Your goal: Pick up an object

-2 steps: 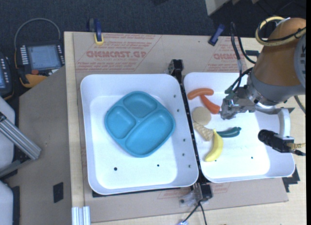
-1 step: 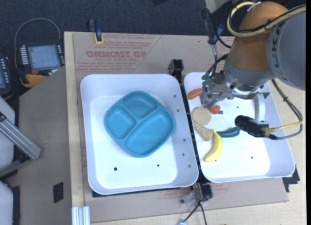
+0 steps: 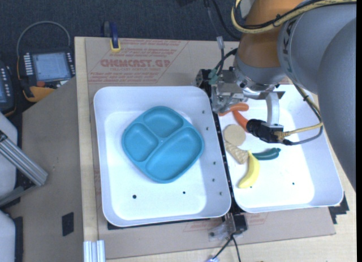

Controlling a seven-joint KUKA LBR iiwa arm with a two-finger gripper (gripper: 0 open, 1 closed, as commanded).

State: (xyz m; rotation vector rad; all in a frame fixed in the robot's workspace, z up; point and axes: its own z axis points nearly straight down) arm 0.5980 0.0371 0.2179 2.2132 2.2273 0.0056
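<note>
The right bin holds several small things along its left side. An orange-red piece lies at the top, with a round beige disc below it. Further down are a beige wedge, a yellow banana and a dark teal pod. My gripper hangs low over the bin's far left corner. It is right beside the orange-red piece, and the wrist covers part of it. I see nothing lifted off the bin floor.
A blue divided plate lies in the middle of the left bin. The wall between the two bins runs just left of the gripper. The big grey arm covers the right bin's far right part.
</note>
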